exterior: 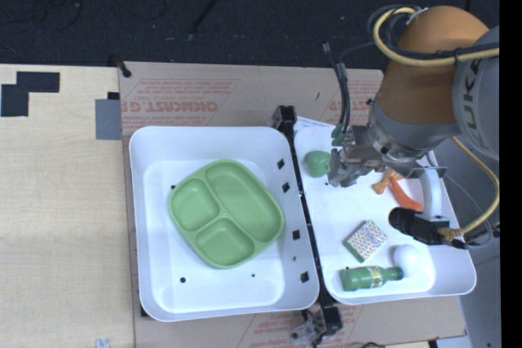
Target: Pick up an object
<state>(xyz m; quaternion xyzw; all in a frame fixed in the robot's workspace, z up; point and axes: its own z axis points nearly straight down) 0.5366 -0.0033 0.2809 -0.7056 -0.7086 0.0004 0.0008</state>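
My gripper [341, 174] hangs low over the far left part of the right bin [457, 283]. A small green round object [316, 163] lies just to its left, very close to it or touching it. An orange carrot-like piece [397, 188] lies to the gripper's right, partly under the wrist. Nearer the front of this bin are a small patterned block [365, 240], a green bottle [371, 277] lying on its side, and a white rounded object [406, 257]. I see nothing held by the gripper.
The left bin [155, 257] holds a green divided plate [225, 212] at its middle. A black divider [295, 208] with clips runs between the two bins. The orange-banded arm [424, 53] looms over the right bin's far side.
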